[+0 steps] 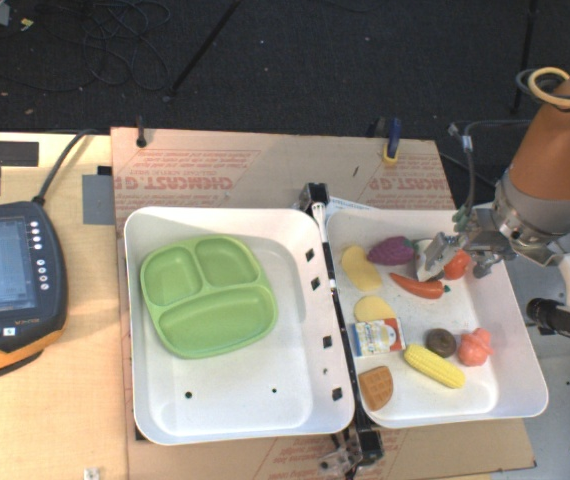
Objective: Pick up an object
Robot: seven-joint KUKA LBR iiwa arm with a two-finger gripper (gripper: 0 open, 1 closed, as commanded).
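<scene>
While the grey arm (pixel 550 158) with its orange band reaches in from the right, we see its gripper (pixel 443 258) low over the back of the right-hand bin (pixel 525 388), among a scatter of toy food. Whether it holds anything we cannot tell. Just beside it sits an orange-red piece (pixel 457 265), with a red chili pepper (pixel 417 287) lying right under the tool and a purple vegetable (pixel 392 251) to its left. Nearer the front of the same bin we find a yellow corn cob (pixel 435 366), a dark brown doughnut (pixel 441 342), a pink piece (pixel 476 347), a small printed packet (pixel 376 338), a tan biscuit (pixel 376 387) and two pale yellow pieces (pixel 361 267). A green divided plate (pixel 208 295) lies in the left-hand bin (pixel 225 408), and a handheld control tablet (pixel 10 278) rests at the bench's far left.
</scene>
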